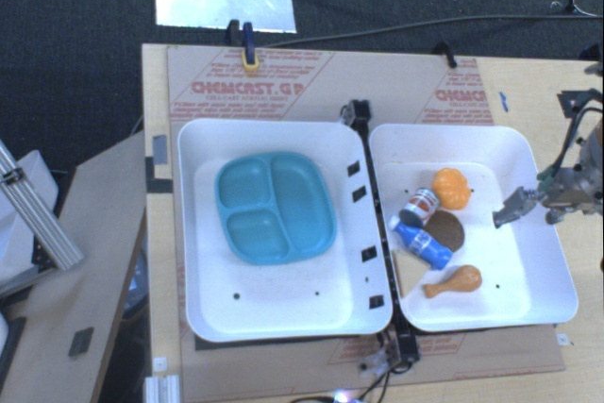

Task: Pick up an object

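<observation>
Right bin (543, 167): white and shallow, with all the small toys sitting toward its left side.
Orange (452, 188): a round orange ball with a bumpy look, the farthest toy in the group.
Can (422, 204): a small tin with a red and white label, lying tilted, just left of the orange.
Brown disc (444, 229): a flat, dark brown round thing, near side of the orange, touching the bottle.
Bottle (422, 243): blue with a white band, lying on its side, slanting from far left to near right.
Drumstick (454, 281): a tan toy chicken leg, fat end to the right, thin bone end to the left, nearest of all the toys.
Gripper (514, 207): grey, over the right part of the right bin, right of the toys and apart from them; I cannot tell if it is open or closed, and no toy shows in it.
Left bin (208, 297): white, holds a blue plate (276, 207) with three sections.
Bench (321, 80): tan, with red printed words on the far side.
</observation>
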Motion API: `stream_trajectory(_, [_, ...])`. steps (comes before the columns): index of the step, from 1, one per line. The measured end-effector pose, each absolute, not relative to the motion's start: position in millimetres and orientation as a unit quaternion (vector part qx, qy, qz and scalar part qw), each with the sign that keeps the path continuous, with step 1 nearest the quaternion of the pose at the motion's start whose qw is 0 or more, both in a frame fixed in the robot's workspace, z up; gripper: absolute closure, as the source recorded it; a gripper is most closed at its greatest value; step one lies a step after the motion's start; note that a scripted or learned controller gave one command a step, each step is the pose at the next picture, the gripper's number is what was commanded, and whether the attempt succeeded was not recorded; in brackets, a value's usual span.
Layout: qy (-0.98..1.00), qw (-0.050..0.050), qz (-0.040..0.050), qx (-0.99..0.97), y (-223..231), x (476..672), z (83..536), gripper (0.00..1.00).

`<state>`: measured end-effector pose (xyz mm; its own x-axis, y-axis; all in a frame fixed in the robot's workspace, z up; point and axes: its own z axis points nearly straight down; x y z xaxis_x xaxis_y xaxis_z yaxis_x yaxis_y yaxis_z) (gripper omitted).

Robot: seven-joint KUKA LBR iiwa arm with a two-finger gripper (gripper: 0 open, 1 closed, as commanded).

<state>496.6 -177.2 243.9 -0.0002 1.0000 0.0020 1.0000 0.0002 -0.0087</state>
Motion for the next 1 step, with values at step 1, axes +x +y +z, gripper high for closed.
stream_trajectory(1, [-0.708,-0.001,-0.0003,-0.706,-176.9,498.8,248.9,0.00])
